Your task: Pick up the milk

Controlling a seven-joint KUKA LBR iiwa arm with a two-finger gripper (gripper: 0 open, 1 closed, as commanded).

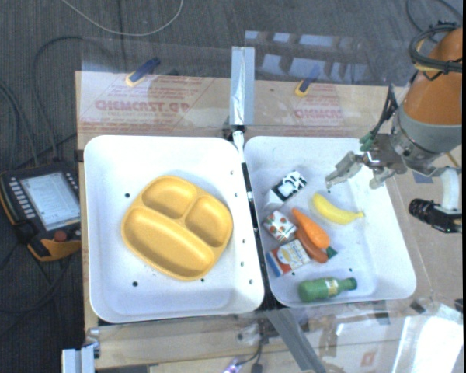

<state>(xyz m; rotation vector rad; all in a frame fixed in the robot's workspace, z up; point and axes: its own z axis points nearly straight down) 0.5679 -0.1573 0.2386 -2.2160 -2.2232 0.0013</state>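
You have open floor along the right bin (388, 274)'s far wall and down its right side, so a descent there meets nothing. The milk (290, 185) stands near the divider, with bare floor behind it and to its right. Just in front of it the small can (279, 224) crowds the approach, and the carrot (311, 235) lies slanted beside that, with the banana (336, 210) further right. The red carton (290, 256) and green bottle (326, 288) block the near edge. In the left bin (101, 286), the yellow tray (178, 226) takes the middle; you can pass around its margins.
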